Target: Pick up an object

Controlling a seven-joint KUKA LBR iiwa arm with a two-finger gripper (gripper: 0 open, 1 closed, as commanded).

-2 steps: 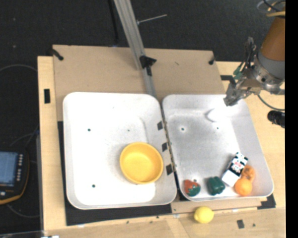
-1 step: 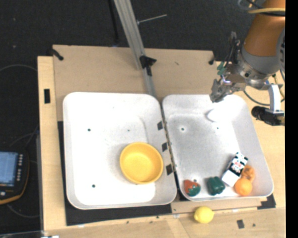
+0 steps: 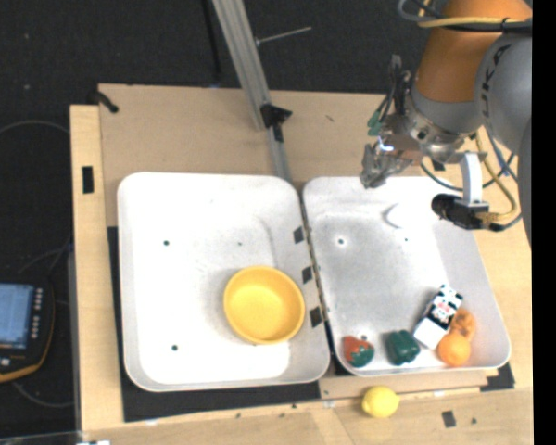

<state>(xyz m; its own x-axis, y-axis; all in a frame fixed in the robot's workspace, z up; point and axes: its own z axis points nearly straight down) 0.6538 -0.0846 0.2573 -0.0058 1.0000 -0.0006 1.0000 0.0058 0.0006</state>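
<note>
Down front-right, a small orange fruit (image 3: pixel 454 349) lies beside a black-and-white box (image 3: pixel 440 315).

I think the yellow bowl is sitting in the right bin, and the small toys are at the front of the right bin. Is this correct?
Not quite. The camera view shows the yellow bowl in the left bin, not the right one. The rest holds: the small toys sit along the front edge of the right bin.
</note>
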